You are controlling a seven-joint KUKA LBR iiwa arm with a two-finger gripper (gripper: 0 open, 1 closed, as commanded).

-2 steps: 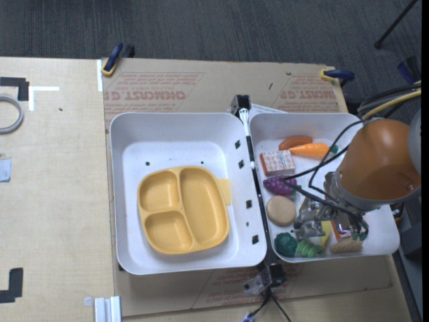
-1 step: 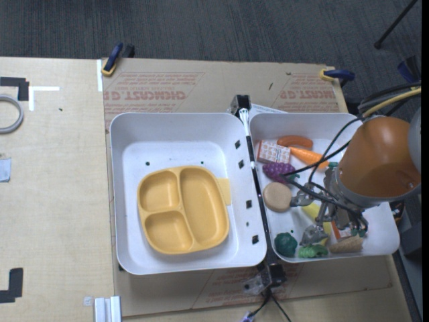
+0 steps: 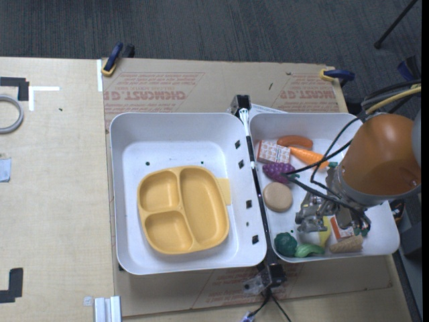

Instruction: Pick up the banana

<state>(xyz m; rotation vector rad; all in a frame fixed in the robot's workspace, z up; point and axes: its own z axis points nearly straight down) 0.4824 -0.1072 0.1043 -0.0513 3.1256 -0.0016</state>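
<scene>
A: Going left to right, what is on the desk (image 3: 53,180)?

B: First the left bin (image 3: 127,180), holding a yellow divided plate (image 3: 182,208). Then the right bin (image 3: 382,247), crowded with toy food: a small box (image 3: 273,152), a sausage (image 3: 295,141), a carrot (image 3: 307,155), purple grapes (image 3: 276,171), a tan round bun (image 3: 277,197) and a green vegetable (image 3: 287,244).

A: And the banana?

B: A yellow sliver (image 3: 324,237) shows just right of the gripper (image 3: 312,219), under the wrist; I judge that may be it, mostly hidden, so its long axis is unclear.

A: The jaws?

B: Low over the bin's front half, but whether spread or pressed together I cannot tell. If that sliver is the banana, it lies slightly right and forward of them.
</scene>
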